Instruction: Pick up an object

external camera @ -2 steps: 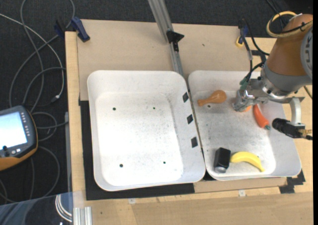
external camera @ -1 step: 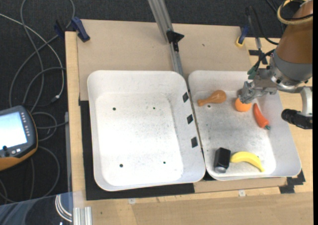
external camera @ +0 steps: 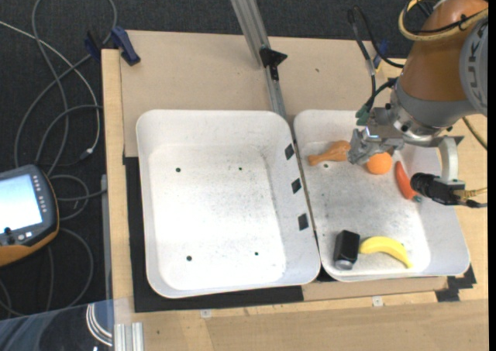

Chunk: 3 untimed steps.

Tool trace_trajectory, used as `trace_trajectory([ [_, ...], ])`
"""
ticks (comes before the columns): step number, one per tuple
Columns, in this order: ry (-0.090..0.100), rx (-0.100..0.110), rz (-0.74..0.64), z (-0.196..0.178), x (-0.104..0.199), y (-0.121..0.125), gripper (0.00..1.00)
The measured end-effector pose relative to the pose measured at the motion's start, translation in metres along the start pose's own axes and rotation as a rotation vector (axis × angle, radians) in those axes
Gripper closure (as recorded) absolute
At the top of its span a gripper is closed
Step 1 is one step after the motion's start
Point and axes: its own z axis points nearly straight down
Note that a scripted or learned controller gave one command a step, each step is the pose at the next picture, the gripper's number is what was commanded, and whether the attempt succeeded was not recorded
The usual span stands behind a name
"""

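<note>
Silver fingers (external camera: 364, 149) down low in the right bin (external camera: 459, 263), near its back end. Open or shut: cannot tell from up here. Just to the right of the fingers, close enough to maybe touch, an orange ball (external camera: 378, 164). Just to the left, a tan piece (external camera: 328, 154), long and a bit bent, with its fat end toward the fingers. Hard to say if touching or not. Nothing plainly seen held.

Above the fingers, the grey wrist and then the big orange band of the arm (external camera: 443, 51), coming in from the right. Hanging off the arm lower down, a white bracket with a small black part (external camera: 435, 187) on it.

Next to that black part, on the bin floor, a red piece (external camera: 401, 180), thin and slanted, near the ball but apart from it. Far off at the front end of the same bin, a yellow banana (external camera: 386, 249), lying flat and curved. Right beside the banana's left tip, a black block (external camera: 346, 249).

Next door on the left, the left bin (external camera: 155, 140), white with tiny dark specks. Between the two bins, three small black clips (external camera: 295, 185).

Under both bins, the brown wooden counter (external camera: 194, 70). On its back part, a slanted metal pole (external camera: 246, 12). On its back left corner, a blue clamp (external camera: 124, 46). Off the counter to the left, on the dark floor, grey cables (external camera: 74, 121) and a pad (external camera: 23, 214) with a lit screen.
</note>
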Motion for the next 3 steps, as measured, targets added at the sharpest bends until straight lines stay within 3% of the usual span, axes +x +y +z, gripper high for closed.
trace_trajectory([
  [3, -0.001, 0.003, 0.001, -0.004, 0.137, -0.042, 1.0],
])
